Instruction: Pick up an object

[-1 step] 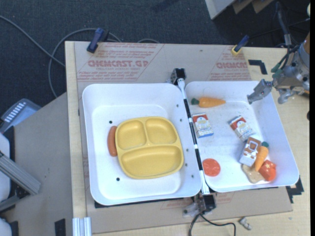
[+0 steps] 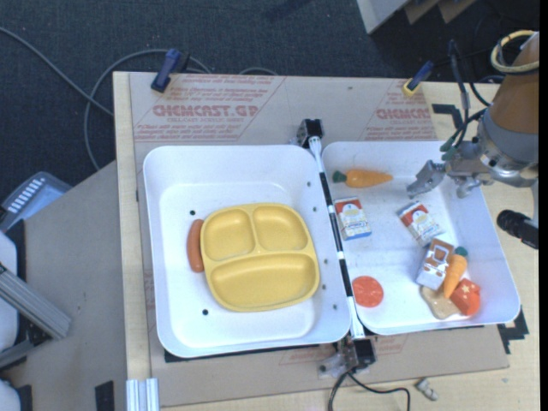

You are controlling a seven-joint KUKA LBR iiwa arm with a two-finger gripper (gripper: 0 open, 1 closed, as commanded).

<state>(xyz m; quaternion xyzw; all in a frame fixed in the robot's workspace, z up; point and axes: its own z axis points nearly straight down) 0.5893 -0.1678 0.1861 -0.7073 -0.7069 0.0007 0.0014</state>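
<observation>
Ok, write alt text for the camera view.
The end effector hangs over the right bin, above a carrot, small cartons and other toy food. The left bin holds a yellow divided plate beside a sausage.

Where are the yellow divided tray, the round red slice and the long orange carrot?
Yellow three-compartment plastic tray point(image 2: 257, 256), camera view, its central divider.
Round flat red slice point(image 2: 368, 291), camera view, its middle.
Long orange toy carrot point(image 2: 368, 178), camera view, its body.
</observation>
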